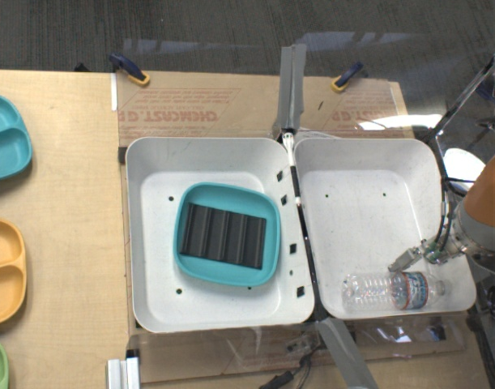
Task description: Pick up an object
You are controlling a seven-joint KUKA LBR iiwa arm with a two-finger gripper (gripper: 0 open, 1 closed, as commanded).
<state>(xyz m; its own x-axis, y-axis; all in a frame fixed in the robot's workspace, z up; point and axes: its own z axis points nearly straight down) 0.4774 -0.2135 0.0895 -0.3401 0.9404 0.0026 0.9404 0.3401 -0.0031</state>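
I am watching the right bin (369,177) from the slanted overhead view; a clear plastic water bottle (389,290) is lying on its side along the near wall, cap end pointing right, blue label band around its right half; I am taking it as the thing to pick.

The end effector (425,254) is sitting low at the bin's right side, just above and a little right of the bottle's middle; nothing is showing between its tips, so it is grasping nothing; whether it is released or clenched I cannot tell, the tip being small and partly lost against the bin wall.

The left bin (150,298) is carrying a teal tray (227,197) with a dark ribbed insert (223,235); well apart from the end effector, so I am not treating it as the target. On the counter (61,120) at far left, a teal divided plate (4,144), an orange one (4,274) and a green edge are lying outside both bins.

Step in hand, as I am judging it: approach, just short of the grasp. The next move is calling for a short shift toward the near wall, then a descent straddling the bottle across its width, not its length; the bottle is round, so I am expecting it to roll or squeeze away if struck off-centre; the near wall is leaving little room on that side.
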